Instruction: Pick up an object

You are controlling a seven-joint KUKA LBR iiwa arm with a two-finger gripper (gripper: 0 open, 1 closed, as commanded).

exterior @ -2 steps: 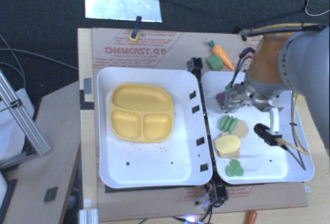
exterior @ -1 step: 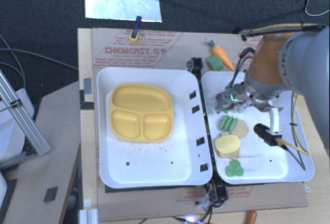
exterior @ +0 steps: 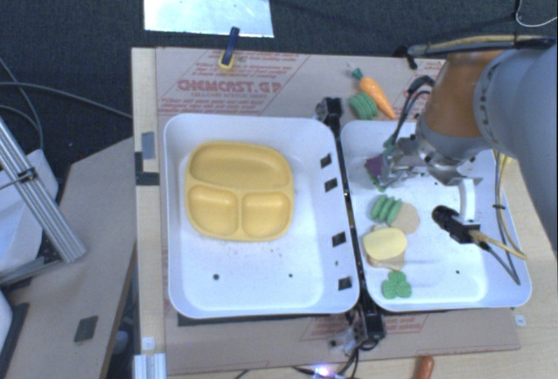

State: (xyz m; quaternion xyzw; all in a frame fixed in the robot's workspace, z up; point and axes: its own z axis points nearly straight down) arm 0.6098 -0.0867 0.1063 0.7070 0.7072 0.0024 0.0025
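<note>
Two white bins: left bin (exterior: 174, 220) holding a yellow divided tray (exterior: 239, 190), right bin (exterior: 501, 281) scattered with green pieces (exterior: 384, 210), a pale yellow piece (exterior: 384, 243), a green clump (exterior: 397, 285) and something purple (exterior: 375, 168). Grey arm (exterior: 514, 98) with orange band (exterior: 453, 103). Orange carrot (exterior: 377, 91) with green top on tan cardboard printed in red lettering (exterior: 228, 86).

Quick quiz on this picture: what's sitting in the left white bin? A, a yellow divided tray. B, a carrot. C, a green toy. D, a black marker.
A: the yellow divided tray, with three compartments, lies in the left bin; the carrot lies outside on the cardboard behind the right bin.
</note>
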